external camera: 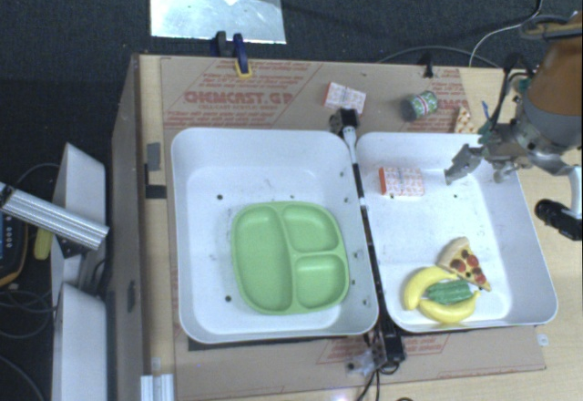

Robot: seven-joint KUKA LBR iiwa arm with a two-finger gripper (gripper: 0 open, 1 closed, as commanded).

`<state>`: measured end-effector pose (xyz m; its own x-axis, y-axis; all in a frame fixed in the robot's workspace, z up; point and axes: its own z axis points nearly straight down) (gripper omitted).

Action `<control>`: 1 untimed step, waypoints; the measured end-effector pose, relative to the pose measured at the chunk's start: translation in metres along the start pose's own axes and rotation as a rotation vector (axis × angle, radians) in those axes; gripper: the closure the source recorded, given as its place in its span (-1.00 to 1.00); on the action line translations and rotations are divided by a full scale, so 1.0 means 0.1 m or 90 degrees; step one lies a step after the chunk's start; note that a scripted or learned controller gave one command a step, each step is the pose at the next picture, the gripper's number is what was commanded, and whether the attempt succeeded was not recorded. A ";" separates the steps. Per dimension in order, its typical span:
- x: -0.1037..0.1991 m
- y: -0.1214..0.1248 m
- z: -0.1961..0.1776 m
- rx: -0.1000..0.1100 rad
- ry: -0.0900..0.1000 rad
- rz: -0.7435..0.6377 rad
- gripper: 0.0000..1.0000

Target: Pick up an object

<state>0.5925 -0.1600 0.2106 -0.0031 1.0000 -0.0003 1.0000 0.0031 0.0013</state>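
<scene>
Gripper (481, 162): at 3 o'clock in the view, over the far right part of the right bin (510, 235). Fingers spread apart, one tip toward 9 o'clock, the other toward 3 o'clock. Nothing between them. Whether the tips touch the bin floor cannot be told.

Arm (556, 89): grey with orange band, entering from 2 o'clock, cut off by the frame edge.

Right bin contents:
- Small white packet with red print (402, 180), near the bin's 11 o'clock corner, well apart from the gripper.
- Banana (428, 285), at the bin's 6 o'clock side.
- Green item (449, 293), lying on the banana; its kind is hard to make out.
- Pizza slice (465, 260), touching the banana at its 1 o'clock end.

Left bin (264, 162): holds a green divided plate (290, 256), three compartments.

Bench beyond the bins, 12 o'clock side: small printed card (345, 97); green can (422, 104), on its side; blue clamp (240, 51). The card's print is too small to read.
</scene>
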 end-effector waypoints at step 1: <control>-0.47 -0.39 0.90 0.002 0.000 0.002 -1.00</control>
<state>0.5535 -0.2072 0.1204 -0.0005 1.0000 -0.0009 1.0000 0.0005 -0.0013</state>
